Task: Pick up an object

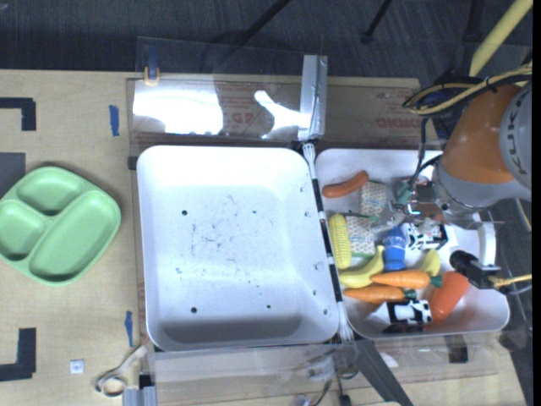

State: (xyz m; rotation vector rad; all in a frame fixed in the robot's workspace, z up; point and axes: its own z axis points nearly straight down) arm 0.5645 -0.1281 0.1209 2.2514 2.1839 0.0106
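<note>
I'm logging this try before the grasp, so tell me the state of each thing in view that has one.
left bin: bare floor, scuffed.
right bin: holds a heap of toy food.
hot dog: lying apart, near the bin's far wall.
corn cob: lying flat by the divider.
carrots: lying stacked across the heap.
gripper: low over the heap.
green divided plate: on the bench.

A robotics lab or test cell, not a home. Marked by a plywood bench (68, 108) with black tape brackets (21, 112) at 9 o'clock and blue tape tabs (113, 119). Two white bins (228, 244) clamped side by side at centre, with a clear plastic screen (220, 100) at 12 o'clock. Toy food (385, 265) heaped at 3 o'clock beneath a grey and orange industrial arm (486, 146) trailing yellow cable (448, 91). Black tripod legs (380, 11) on dark carpet at 1 o'clock. Green divided plate (55, 222) at 9 o'clock.
</note>
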